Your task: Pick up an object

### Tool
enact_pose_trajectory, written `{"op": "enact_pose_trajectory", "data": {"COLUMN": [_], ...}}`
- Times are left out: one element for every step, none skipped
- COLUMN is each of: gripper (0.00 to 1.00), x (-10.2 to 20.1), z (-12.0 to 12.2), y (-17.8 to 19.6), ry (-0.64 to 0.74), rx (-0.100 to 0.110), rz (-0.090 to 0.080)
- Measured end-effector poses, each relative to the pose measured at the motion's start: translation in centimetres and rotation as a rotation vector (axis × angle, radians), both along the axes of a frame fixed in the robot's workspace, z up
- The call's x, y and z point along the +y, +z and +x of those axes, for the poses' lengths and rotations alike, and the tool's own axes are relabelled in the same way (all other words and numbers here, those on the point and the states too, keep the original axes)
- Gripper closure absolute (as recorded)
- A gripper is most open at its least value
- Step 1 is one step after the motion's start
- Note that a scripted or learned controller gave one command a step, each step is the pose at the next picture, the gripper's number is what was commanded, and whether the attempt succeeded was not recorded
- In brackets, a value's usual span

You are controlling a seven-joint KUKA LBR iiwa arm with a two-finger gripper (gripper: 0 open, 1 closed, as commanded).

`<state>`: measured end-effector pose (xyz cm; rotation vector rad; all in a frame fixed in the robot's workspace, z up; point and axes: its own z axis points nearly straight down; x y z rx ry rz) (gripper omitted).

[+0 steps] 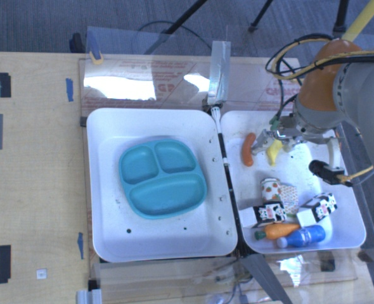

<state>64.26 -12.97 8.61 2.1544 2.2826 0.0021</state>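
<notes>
Right bin point(348, 223): holds every loose item. Landmark: orange sausage point(247, 149), lying near the bin's left wall.
- Gripper point(270, 140): just right of the sausage, low over the bin; whether it is apart, together or clamped cannot be told.
- Yellow object point(273, 152): just right of the sausage, directly under the gripper, possibly touching it.
- Carrot point(279, 231), blue bottle point(305, 236), cow-patterned cartons point(270, 213): clustered well below the sausage.
Left bin point(104, 189): blue divided plate point(162, 177), left of the sausage.
</notes>
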Motion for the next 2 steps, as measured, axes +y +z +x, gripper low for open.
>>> {"op": "enact_pose_trajectory", "data": {"gripper": [1.00, 1.00], "x": [0.0, 5.6], "z": [0.0, -0.3], "y": [1.0, 9.8], "ry": [0.000, -0.109], "rx": [0.003, 0.004], "rz": [0.000, 0.000]}}
